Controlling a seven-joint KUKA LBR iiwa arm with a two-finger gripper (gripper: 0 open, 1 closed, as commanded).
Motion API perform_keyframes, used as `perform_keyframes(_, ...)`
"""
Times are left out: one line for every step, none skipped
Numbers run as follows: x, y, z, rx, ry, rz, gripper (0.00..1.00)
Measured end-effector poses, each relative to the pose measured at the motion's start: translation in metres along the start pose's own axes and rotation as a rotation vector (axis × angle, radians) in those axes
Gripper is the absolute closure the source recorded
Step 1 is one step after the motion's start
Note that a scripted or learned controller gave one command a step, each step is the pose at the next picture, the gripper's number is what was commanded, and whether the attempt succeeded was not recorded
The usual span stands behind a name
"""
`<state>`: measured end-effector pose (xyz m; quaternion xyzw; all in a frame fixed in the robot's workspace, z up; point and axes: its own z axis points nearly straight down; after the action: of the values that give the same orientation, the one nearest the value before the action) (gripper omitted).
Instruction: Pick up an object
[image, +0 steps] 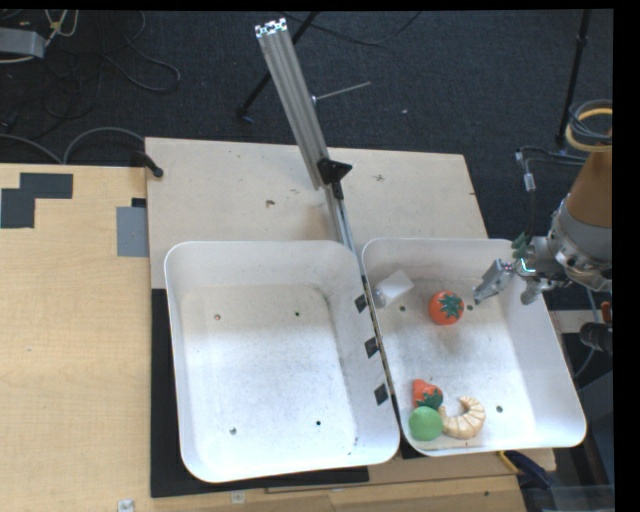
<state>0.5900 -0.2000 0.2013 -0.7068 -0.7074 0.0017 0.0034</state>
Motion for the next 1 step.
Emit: perform_keyframes(0.0,0.001,-0.0026,-0.004,-0.002,-0.002,0.0)
